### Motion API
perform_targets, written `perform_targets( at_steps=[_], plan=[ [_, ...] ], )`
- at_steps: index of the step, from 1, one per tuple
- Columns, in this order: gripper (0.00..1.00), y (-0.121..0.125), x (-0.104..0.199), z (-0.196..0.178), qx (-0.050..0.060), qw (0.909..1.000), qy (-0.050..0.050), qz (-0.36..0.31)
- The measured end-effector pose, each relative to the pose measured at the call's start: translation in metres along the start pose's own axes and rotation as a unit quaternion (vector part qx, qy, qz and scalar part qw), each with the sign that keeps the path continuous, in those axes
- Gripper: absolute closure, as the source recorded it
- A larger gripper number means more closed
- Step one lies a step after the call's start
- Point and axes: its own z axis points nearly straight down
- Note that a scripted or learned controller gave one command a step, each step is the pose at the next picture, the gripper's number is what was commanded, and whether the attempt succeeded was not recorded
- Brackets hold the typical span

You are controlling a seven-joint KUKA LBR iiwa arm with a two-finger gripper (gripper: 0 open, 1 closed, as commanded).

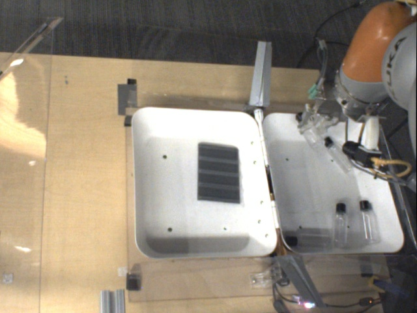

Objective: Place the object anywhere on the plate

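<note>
A dark grey ribbed rectangular plate (pixel 219 173) lies flat in the middle of the left bin (pixel 150 194). Two small clear upright pieces with black tops (pixel 339 222) (pixel 365 218) stand side by side near the front right of the right bin (pixel 300 194). What they are is unclear. The gripper (pixel 317 119) hangs over the back left corner of the right bin, below the orange band (pixel 368 41). It is far from both the plate and the clear pieces. Nothing shows in its grasp.
A grey metal bar (pixel 261 74) stands behind the divide between the bins. Black cables (pixel 371 165) trail from the wrist over the right bin's back right. Wooden bench (pixel 71 175) stretches to the left, with small black brackets (pixel 128 96) at the left bin's corners.
</note>
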Motion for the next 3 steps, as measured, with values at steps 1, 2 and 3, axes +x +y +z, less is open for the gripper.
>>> perform_targets(
  at_steps=[1,2,3],
  plan=[
    [1.00,0.018,0.067,0.013,0.000,0.9783,0.001,-0.207],
    [1.00,0.017,0.107,0.013,-0.002,0.8583,0.001,-0.513],
    [1.00,-0.024,0.182,-0.011,-0.003,0.7096,0.001,-0.705]
  ],
)
